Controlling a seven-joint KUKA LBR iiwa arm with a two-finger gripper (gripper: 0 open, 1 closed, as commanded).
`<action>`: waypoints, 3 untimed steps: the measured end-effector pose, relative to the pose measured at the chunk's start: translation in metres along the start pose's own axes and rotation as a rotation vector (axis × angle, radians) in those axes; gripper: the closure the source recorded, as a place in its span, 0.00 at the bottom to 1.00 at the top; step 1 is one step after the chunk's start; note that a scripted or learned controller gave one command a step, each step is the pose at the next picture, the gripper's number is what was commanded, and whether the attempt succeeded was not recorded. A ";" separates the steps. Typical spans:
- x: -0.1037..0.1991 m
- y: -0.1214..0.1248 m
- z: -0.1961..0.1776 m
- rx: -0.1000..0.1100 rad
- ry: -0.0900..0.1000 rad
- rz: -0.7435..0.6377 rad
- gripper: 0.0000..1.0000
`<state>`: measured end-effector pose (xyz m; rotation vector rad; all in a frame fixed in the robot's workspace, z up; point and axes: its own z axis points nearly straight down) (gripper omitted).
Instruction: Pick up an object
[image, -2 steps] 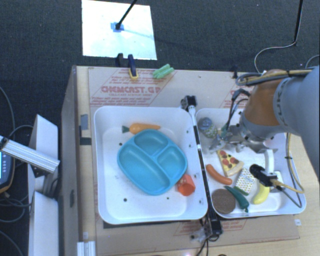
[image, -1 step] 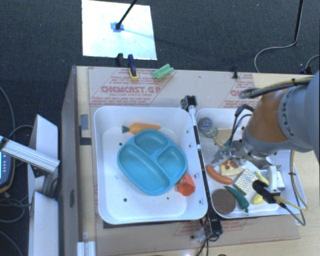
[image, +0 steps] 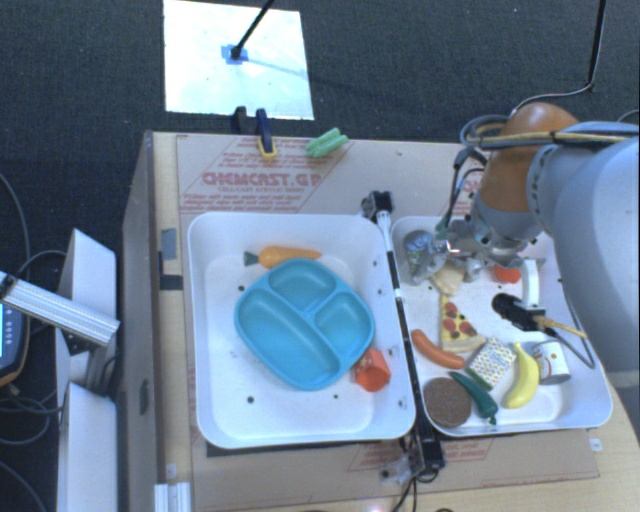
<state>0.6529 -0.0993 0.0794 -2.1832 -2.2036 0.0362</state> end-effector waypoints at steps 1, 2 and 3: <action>-0.005 -0.057 -0.002 -0.045 -0.011 0.008 0.00; -0.005 -0.057 -0.013 -0.048 -0.012 0.006 1.00; 0.043 -0.076 -0.102 -0.048 -0.011 0.005 1.00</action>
